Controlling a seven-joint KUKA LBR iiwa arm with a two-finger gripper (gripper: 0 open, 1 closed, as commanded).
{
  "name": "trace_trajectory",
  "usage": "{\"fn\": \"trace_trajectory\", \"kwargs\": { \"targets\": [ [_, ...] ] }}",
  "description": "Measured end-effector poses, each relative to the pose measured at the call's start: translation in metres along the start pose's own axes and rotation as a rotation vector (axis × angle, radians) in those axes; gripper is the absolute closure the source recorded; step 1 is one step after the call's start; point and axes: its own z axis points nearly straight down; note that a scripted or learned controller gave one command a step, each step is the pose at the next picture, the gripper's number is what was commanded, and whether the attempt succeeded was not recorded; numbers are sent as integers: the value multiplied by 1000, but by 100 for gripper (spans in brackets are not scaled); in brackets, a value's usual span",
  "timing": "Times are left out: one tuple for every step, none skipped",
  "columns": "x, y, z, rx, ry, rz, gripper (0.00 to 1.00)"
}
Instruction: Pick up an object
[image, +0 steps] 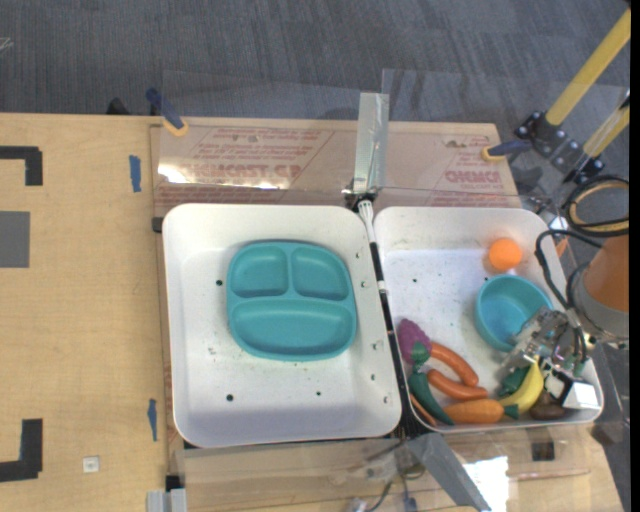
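Two white bins on a wooden bench, with our arm reaching into the right one from the right.

We see the gripper (545, 345) low in the right bin (440, 260), at its near right corner, just right of and below the teal bowl (508, 308). We cannot tell how it is set, since wires and the wrist clutter that spot. The toy food we might take lies in a heap along the bin's near edge: a yellow banana (527, 385) almost under the gripper, then an orange carrot (470, 409), an orange-red sausage (455, 362) and a purple piece (412, 336) trailing away to the left. The carrot's long axis runs left to right, along that edge. An orange ball (505, 253) sits apart, beyond the bowl. We judge the banana nearest, so the coming move is a short drop rather than a reach. The left bin (200, 380) holds a teal divided plate (292, 299).
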Motion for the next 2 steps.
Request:
{"fn": "trace_trajectory", "kwargs": {
  "targets": [
    [-10, -1, 1, 3, 10, -78, 100],
    [-11, -8, 5, 12, 10, -67, 0]
  ]
}}
